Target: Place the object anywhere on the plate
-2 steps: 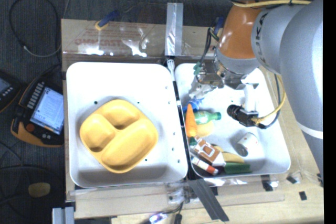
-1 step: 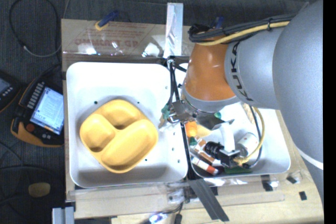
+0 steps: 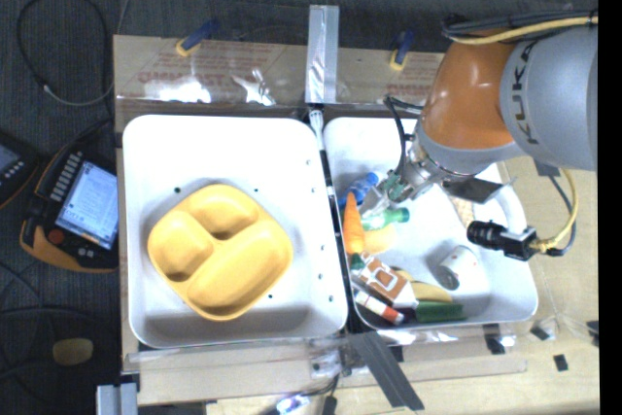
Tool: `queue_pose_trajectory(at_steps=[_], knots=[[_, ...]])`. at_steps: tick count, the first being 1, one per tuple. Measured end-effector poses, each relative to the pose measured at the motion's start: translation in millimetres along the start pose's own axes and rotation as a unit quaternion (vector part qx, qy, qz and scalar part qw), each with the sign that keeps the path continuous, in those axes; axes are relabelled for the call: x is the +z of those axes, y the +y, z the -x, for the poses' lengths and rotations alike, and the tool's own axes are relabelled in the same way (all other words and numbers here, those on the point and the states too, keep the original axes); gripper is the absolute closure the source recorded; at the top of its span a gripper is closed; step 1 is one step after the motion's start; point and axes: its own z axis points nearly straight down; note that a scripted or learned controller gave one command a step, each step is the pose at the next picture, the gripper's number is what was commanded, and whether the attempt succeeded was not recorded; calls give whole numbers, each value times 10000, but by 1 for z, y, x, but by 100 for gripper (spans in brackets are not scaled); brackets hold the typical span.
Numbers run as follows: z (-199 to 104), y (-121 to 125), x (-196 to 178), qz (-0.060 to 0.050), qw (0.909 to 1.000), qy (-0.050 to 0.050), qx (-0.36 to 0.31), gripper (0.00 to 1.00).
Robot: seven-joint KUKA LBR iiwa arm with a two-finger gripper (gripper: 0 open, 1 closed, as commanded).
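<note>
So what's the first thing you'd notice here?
The big yellow plate, split into compartments, sitting alone in the left bin. Next, the arm with its orange band, reaching in from the right over the right bin, where a carrot and other small toys are piled at the near left side.

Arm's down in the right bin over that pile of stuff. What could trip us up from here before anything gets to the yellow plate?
1. The tool sits among crowded items by the carrot; it may grab the wrong thing or two at once.
2. The divider between the bins stands in the path to the yellow plate; a low carry could clip it.
3. The plate's sections are curved, so a rounded item might roll.
</note>
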Motion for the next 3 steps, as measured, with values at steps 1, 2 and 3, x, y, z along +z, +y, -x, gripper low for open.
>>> queue_pose_trajectory(at_steps=[1,2,3], knots=[[0,0,0,0,10000,2,-2,0],[0,1,-9,2,10000,8,0,100],[-88,-7,0,-5,10000,18,-90,100]])
